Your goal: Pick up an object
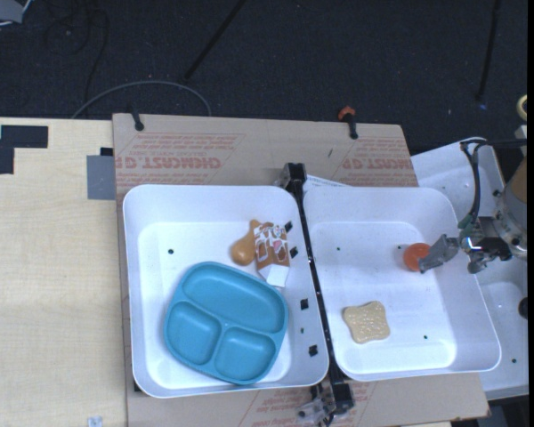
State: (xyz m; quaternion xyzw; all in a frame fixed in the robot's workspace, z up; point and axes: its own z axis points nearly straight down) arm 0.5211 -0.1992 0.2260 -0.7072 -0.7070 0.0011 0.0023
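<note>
The gripper [438,253] is reaching into the right bin [473,345], touching the orange ball [415,255]; I cannot tell its state. The cracker [367,321] is lying below the ball. The ball is looking likely to roll away if nudged.

Dark carpet [276,52] (cables trailing), pale wooden bench [44,292], cardboard sheet [249,154]
</note>
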